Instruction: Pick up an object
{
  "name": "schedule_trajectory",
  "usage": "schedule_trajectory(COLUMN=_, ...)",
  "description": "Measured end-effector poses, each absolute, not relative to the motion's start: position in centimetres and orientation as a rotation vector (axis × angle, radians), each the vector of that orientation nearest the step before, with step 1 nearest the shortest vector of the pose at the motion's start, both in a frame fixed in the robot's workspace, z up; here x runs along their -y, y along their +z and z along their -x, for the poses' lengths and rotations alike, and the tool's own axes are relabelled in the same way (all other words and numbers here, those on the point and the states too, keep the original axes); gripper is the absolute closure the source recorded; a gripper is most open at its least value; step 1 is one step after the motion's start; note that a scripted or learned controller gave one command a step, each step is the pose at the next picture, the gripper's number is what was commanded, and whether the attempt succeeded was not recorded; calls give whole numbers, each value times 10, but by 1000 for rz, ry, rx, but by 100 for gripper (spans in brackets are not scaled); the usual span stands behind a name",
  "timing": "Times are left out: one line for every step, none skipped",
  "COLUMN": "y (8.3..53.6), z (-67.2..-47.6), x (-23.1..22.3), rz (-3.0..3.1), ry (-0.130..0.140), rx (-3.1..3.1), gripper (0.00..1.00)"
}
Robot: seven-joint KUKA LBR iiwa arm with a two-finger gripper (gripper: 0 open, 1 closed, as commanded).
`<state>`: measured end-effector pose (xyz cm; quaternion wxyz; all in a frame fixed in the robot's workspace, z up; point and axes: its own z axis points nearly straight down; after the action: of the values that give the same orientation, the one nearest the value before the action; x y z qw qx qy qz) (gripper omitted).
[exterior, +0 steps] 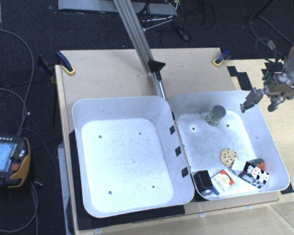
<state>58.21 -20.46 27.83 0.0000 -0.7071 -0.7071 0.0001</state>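
Note:
My gripper (261, 104) hovers over the right bin's (259, 127) far right rim, open, with nothing between its fingers. In that bin, a grey-green can (216, 115) stands upright near the back, left of the gripper and apart from it. A round cookie (229, 157) lies in the middle. Along the front wall sit a black block (203, 180), a white and orange packet (223, 180) and a black-and-white cow toy (254, 173), which has a small orange and green piece (259, 162) beside it.
The left bin (124, 155) sits beside the right one, their rims meeting at a divider with black clips (179, 150). A slanted metal pole (138, 35) rises behind the bins. Blue-yellow clamps (64, 62) grip the bench's back corners. A pendant (8, 160) lies on the floor at left.

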Motion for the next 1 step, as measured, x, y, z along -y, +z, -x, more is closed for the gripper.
schedule_trajectory(y=248, z=-664, x=213, rz=2217, ry=4, rx=2220, gripper=0)
